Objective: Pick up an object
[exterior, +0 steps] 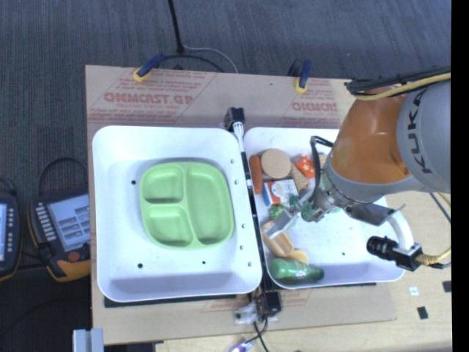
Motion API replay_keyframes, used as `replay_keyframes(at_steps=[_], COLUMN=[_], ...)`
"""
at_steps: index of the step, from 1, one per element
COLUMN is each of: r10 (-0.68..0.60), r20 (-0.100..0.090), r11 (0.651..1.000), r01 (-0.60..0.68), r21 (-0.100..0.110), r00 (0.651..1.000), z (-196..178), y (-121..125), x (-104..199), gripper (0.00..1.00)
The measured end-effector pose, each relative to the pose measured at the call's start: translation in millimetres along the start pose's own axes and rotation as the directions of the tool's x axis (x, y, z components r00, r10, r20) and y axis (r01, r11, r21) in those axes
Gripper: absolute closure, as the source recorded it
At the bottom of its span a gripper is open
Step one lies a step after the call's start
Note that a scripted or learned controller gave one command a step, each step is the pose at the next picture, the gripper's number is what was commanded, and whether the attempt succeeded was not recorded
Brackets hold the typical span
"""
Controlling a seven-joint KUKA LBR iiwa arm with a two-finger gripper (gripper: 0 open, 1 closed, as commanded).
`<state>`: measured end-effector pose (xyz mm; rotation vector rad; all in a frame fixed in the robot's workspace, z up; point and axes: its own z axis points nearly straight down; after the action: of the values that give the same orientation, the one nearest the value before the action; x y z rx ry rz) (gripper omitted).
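The tool [304, 213] hovered low over the toys [282, 196]; its grip state could not be told. The toys looked light, rigid, graspable mid-body.

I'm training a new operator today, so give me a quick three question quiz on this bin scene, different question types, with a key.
1. True or false: the green tray lies in the right bin.
2. Which bin does the gripper hang over?
A. left
B. right
3. Fill in: the green tray has ___ compartments.

Key: 1 false, it lies in the left bin; 2 B; 3 three.
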<state>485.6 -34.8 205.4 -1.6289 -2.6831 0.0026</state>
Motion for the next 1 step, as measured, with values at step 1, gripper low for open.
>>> replay_keyframes(at_steps=[1], r10=[-0.089], r20=[0.002], r11=[0.996], r01=[0.089], r21=[0.0], r00=[0.996], z=[22.7], y=[48.5], x=[-43.4], gripper=[0.0])
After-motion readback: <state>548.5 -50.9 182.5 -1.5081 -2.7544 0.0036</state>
